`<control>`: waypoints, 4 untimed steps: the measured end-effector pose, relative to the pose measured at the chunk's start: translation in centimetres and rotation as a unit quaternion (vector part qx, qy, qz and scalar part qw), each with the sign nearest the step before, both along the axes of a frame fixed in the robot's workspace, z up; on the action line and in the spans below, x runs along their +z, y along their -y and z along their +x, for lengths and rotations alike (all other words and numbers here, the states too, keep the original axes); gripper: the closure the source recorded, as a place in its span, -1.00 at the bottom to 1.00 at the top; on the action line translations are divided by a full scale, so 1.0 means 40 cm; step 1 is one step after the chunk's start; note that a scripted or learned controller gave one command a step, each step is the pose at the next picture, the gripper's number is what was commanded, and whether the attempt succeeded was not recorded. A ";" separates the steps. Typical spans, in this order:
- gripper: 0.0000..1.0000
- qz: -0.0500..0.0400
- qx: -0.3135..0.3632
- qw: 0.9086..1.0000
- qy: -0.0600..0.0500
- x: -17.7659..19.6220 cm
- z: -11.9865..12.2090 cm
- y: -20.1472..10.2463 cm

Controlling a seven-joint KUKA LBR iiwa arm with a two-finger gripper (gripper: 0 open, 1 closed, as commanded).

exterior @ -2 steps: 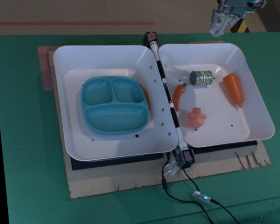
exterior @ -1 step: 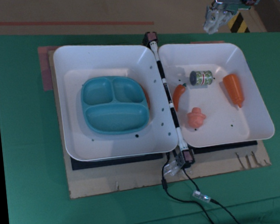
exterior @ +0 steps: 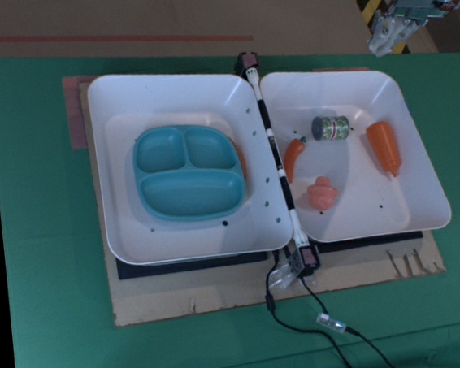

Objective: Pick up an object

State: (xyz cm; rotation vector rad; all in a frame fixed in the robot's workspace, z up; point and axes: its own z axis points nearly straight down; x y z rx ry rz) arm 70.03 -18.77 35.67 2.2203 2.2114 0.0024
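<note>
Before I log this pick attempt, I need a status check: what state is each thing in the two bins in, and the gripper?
Teal divided plate: flat in the left bin, nothing on it.
Small jar: on its side, right bin.
Orange bottle: lying down, right bin.
Orange chili pepper: lying by the divider.
Pink toy: resting, untouched.
Gripper: raised beyond the bins, holding nothing.

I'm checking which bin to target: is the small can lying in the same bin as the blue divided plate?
No, the can lies in the right bin, while the blue divided plate sits in the left bin.
</note>
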 end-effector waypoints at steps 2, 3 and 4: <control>1.00 0.000 0.000 1.000 -0.002 -0.017 -0.001 -0.008; 1.00 0.002 0.001 1.000 -0.001 0.005 -0.004 -0.153; 1.00 0.000 0.000 1.000 -0.001 -0.009 0.000 -0.086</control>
